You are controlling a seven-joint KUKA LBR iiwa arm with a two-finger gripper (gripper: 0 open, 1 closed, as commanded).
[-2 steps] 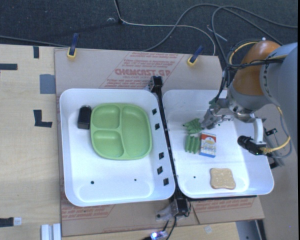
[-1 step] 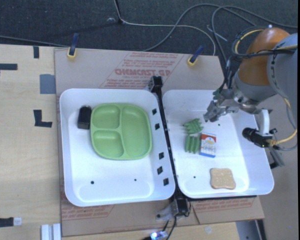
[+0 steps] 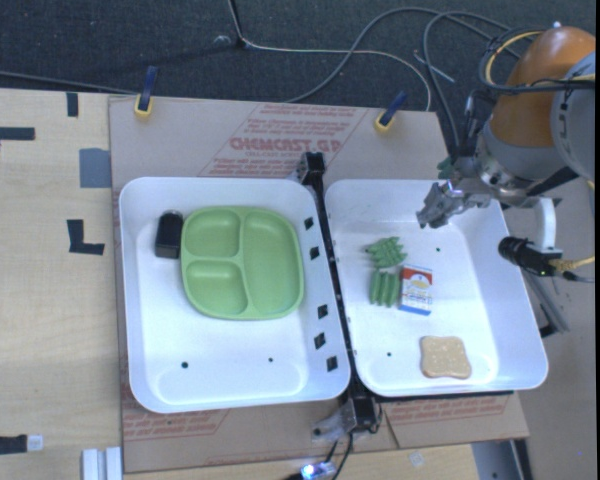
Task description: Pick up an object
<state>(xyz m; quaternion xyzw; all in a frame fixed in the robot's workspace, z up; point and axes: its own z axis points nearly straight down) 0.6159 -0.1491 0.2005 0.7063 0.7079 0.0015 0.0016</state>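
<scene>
In the right bin [image 3: 500, 298] lie a green leafy toy vegetable [image 3: 385, 268], a small red, white and blue carton [image 3: 416, 291] beside it, and a tan slice of toast [image 3: 445, 357] near the front. My gripper [image 3: 435, 208] hangs over the bin's far right part, up and to the right of the green vegetable, with nothing seen between its fingers. The left bin [image 3: 150, 358] holds a green divided plate [image 3: 243, 262] and a small black block [image 3: 169, 234] at the plate's left edge.
A black divider clip strip [image 3: 325, 268] runs between the two bins. Cables [image 3: 400, 38] trail across the dark floor behind the bench. A black knob on the arm [image 3: 525, 254] juts over the right bin's right rim.
</scene>
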